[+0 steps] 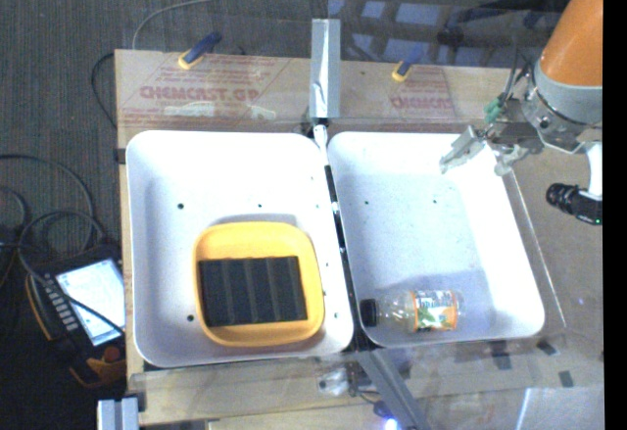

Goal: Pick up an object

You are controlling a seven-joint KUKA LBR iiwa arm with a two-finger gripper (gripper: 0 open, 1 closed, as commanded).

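Camera view: a bottle (pixel 415 310) is seen lying on its side at the near edge of the right bin (pixel 392 222), black cap toward the divider, an orange label around its middle, the label's print too small to be read. The end effector (pixel 480 146) is held over the bin's far right corner, well apart from the bottle; its fingers are spread and nothing is gripped. "CHEMCAST" is printed on the board (pixel 206 95) behind the bins.
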